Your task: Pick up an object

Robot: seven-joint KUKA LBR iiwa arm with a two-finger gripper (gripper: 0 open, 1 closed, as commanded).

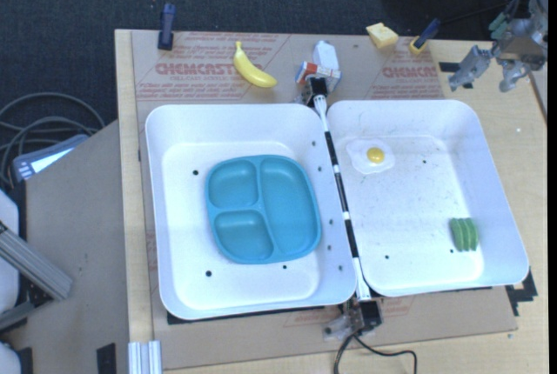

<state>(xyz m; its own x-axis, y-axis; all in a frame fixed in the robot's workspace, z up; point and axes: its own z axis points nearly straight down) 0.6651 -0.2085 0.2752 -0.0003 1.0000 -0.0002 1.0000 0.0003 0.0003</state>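
Observation:
In the right bin (487, 155) lie a toy fried egg (372, 157) near the far left and a small green ribbed object (464, 234) near the right wall. A blue divided plate (261, 209) rests in the left bin (174, 190). My gripper (485, 75) hangs open above the bench's back right, just beyond the right bin's far corner, with nothing between its fingers. It is well away from the egg and the green object.
Behind the bins on the bench lie a yellow banana (252, 68), a small white and red carton (320, 66), a yellow cheese wedge (381, 35) and two blue clips (165, 24) (424, 35). A black divider (335, 181) joins the bins.

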